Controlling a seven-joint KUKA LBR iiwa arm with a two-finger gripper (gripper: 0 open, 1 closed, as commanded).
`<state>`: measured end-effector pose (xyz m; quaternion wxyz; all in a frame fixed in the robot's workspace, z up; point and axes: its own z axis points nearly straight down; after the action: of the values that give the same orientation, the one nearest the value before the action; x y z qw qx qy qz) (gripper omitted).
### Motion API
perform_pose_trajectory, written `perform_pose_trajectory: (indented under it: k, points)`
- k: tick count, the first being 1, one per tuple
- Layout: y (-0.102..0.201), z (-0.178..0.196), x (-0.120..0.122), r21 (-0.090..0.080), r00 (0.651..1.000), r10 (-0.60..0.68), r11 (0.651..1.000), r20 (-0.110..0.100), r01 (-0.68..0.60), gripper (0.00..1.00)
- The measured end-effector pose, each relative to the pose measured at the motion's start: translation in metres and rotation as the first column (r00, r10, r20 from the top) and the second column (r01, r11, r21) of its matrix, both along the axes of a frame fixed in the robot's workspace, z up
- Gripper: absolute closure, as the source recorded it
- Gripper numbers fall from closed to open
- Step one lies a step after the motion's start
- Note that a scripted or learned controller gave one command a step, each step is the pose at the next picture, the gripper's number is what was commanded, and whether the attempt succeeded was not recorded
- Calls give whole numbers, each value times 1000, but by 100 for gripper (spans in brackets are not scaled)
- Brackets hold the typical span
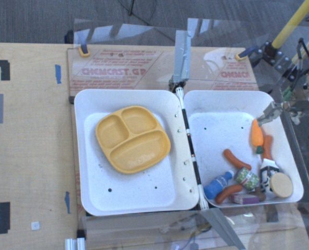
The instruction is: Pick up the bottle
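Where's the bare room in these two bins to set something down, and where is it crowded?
Left bin: bare floor wraps the yellow divided plate, widest along the near edge and near right corner. Right bin: the far left stretch is bare, from the divider to the carrot. Its near right corner is crowded: blue bottle, sausages, and small packages sit bunched together.

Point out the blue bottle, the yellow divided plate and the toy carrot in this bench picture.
blue bottle (217,184), camera view, middle of its body
yellow divided plate (132,138), camera view, ridge between compartments
toy carrot (256,135), camera view, orange body
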<state>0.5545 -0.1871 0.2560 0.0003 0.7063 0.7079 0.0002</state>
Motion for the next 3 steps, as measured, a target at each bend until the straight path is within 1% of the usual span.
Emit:
perform_pose_trajectory:
  k: [1, 2, 3]
  points:
    - [63, -149, -34, 1, 957, -288, 957, -3, 288, 0]
    - [112, -72, -22, -1, 789, -615, 789, -2, 615, 0]
    - [95, -64, -7, -1, 854, -520, 854, -1, 520, 0]
